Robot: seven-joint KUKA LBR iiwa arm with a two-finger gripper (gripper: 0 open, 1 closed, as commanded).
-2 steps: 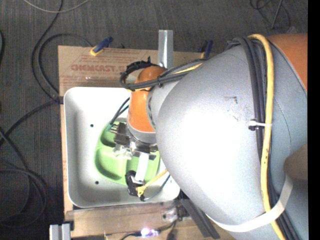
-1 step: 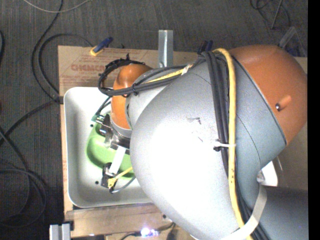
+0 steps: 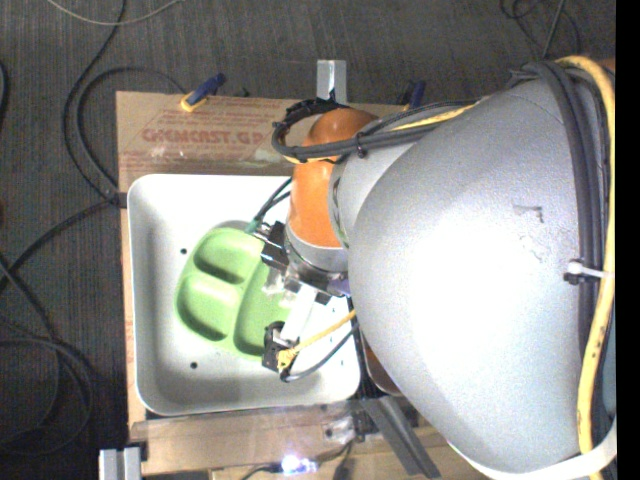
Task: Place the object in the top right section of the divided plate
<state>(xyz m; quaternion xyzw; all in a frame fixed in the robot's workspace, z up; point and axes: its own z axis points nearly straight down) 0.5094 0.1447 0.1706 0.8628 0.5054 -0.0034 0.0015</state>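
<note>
A green plate (image 3: 215, 293) is seen in a white bin (image 3: 160, 268). The arm (image 3: 480, 268) is coloured grey, banded with orange; red lettering is printed on brown cardboard (image 3: 200, 133).

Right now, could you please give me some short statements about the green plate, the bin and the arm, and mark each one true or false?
1. The green divided plate lies inside a white bin. True.
2. The plate is red. False: it is green.
3. The arm's orange band is above the bin. True.
4. The gripper hangs over the dark carpet, far from the plate. False: it is over the plate's right part.
5. The bin stands on a brown cardboard sheet. True.
</note>
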